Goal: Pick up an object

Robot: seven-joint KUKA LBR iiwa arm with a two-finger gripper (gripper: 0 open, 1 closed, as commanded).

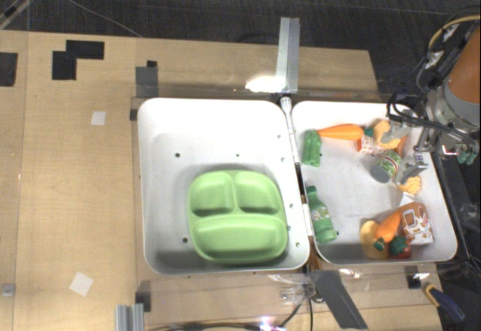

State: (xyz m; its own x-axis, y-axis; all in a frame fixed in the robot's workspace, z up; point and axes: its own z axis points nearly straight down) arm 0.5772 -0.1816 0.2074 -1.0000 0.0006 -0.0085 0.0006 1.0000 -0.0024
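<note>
Two white bins on the worktop (68, 194), toys piled in the right one.

Left bin (161, 141) holding a green divided tray (237, 215); right bin (346, 228) with a carrot (342, 132), green bottle (322, 217), small can (385, 166). Tool (418, 162) down by the can near the right rim, can't tell if open or closed.

One camera above; angled down on both bins (225, 115).
</note>
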